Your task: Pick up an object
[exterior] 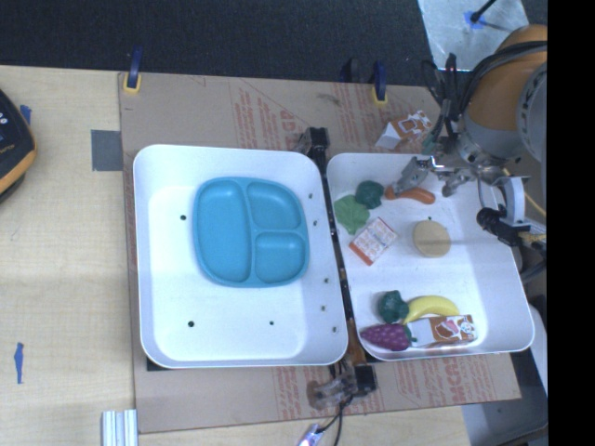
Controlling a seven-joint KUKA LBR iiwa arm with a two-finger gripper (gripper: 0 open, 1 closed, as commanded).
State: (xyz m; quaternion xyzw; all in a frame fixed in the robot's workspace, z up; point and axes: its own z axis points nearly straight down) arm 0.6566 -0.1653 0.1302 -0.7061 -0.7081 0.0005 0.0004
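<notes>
Beneath the gripper [429, 167], whose jaws' state I cannot tell, an orange carrot [413, 193] lies crosswise, seemingly touching; the small carton's [373, 241] print is unreadable.

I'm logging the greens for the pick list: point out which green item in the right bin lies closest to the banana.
The dark green piece in the bin's lower part, touching the banana and above the purple grapes. The other two greens sit near the bin's upper left corner.
</notes>
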